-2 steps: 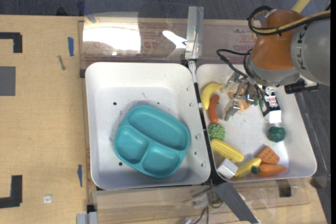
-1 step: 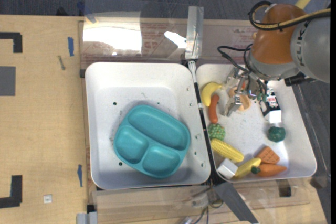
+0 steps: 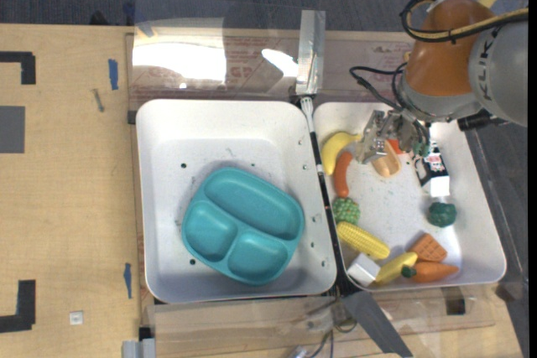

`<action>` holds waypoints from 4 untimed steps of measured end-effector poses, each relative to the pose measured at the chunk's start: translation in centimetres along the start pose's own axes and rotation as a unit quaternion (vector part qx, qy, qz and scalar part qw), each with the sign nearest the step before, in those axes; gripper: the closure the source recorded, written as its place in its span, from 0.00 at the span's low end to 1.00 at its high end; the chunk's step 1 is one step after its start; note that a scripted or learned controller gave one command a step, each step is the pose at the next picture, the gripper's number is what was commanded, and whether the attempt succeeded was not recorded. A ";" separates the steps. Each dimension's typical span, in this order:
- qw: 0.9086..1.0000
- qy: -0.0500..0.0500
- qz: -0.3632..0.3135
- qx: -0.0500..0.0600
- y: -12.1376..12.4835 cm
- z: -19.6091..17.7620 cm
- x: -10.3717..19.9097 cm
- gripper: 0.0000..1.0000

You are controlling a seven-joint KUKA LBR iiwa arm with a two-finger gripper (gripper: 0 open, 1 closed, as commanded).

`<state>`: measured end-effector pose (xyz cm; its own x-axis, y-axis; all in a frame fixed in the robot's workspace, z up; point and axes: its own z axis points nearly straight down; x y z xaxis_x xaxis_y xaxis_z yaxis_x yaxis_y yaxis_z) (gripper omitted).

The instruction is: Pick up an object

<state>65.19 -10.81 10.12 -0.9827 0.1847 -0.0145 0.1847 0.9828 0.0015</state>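
My gripper [image 3: 388, 143] hangs low over the back of the right bin [image 3: 478, 205], under the orange wrist band. Just below it lies a tan, rounded toy [image 3: 386, 167] with a small red piece [image 3: 393, 148] against it; I cannot tell whether either is held. A yellow banana [image 3: 334, 148] and an orange-red sausage [image 3: 342, 173] lie to the gripper's left. Further forward sit a knobbly green piece [image 3: 346, 210], a corn cob [image 3: 362, 241], a dark green ball-like toy [image 3: 442, 215], an orange wedge [image 3: 429, 247] and a carrot [image 3: 432, 270].
The left bin [image 3: 159, 138] holds a teal divided plate [image 3: 243, 224]. A white block [image 3: 362, 271] and a yellow piece [image 3: 394, 267] rest at the right bin's front edge. The bins' shared wall [image 3: 321, 189] runs close to the banana.
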 end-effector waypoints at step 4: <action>0.995 0.002 -0.102 0.000 -6.8 0.4 0.8 0.00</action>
<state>63.19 -17.32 9.75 -0.9998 -0.0182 -0.0104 -0.0182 0.9998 -0.0011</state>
